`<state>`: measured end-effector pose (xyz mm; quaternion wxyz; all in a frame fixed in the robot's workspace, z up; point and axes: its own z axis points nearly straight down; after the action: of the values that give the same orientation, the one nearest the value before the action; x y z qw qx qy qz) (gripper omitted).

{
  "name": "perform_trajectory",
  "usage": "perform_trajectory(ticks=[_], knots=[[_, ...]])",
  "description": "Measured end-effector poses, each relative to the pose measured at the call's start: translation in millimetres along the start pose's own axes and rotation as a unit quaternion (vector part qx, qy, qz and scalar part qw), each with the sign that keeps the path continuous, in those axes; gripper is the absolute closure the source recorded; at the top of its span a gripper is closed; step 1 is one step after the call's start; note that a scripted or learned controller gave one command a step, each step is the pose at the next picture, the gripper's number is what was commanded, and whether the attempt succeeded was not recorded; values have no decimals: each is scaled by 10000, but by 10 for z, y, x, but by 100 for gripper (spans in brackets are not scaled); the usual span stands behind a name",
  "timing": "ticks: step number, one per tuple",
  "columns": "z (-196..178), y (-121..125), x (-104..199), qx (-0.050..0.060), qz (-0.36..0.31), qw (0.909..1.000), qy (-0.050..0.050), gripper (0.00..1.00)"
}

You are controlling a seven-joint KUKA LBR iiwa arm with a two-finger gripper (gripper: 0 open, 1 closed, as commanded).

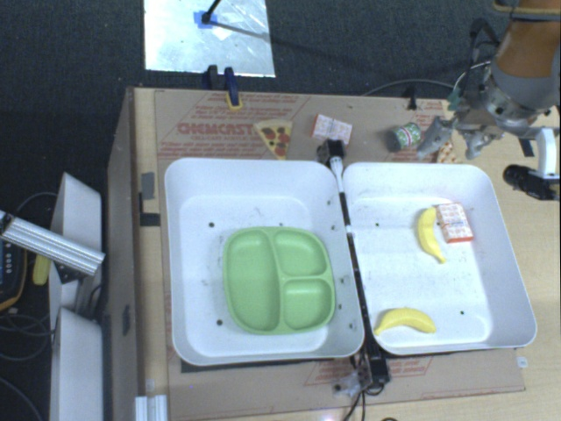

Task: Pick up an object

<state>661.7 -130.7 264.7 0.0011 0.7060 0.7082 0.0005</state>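
The right bin (pixel 491 323) holds a yellow banana (pixel 429 233) lying upright near its upper right, a small red and white box (pixel 454 222) touching the banana's right side, and a second banana (pixel 405 322) near the front edge. My gripper (pixel 455 139) hangs above the back rim of the right bin, beyond the box and the banana, with its two fingers spread apart and nothing between them. The left bin (pixel 188 191) carries a green divided plate (pixel 280 279).
On the cardboard behind the bins lie a toy pizza slice (pixel 275 137), a small white card (pixel 332 129) and a little green can (pixel 407 135). A black divider (pixel 346 226) runs between the two bins.
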Motion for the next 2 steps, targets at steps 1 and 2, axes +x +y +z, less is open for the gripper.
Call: perform_trajectory(ticks=[1, 2], knots=[[900, -224, -530, 12, 8, 10000, -2, 0], [1808, -418, -218, 10, -1, 10000, 6, 0]])
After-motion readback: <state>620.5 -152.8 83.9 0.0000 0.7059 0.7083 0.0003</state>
